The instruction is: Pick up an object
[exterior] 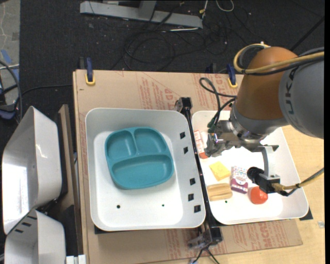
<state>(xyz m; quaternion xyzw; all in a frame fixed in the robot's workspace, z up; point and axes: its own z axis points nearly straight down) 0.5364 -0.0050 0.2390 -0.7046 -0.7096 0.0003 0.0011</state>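
The table (134,87) is one brown board with red print, and it carries two shallow white bins side by side. One grey arm (304,98) with an orange band reaches in over the bin on the view's right (286,154). The bin on the view's left (139,206) holds one teal plate (139,157) with three compartments, lying flat near the bin's middle.

In the right bin lie five small things. One tan bun-like piece (219,192) sits near the bin's front left. One yellow block (219,170) lies just behind the bun. One purple-and-white carton (238,179) stands just right of the block. One red-orange round thing (258,196) rests right of the carton. One red-and-white thing (198,140) lies against the left wall, partly hidden.

The end effector (214,144) hangs over the left part of the right bin, just behind the yellow block and beside the red-and-white thing. Whether it is apart or together I cannot tell.

Two orange clamps (90,77) grip the table's far edge. Around the table the floor is dark, with black cables and one grey bar (139,13) at the far side. White containers (26,165) stand off the table at the view's left.
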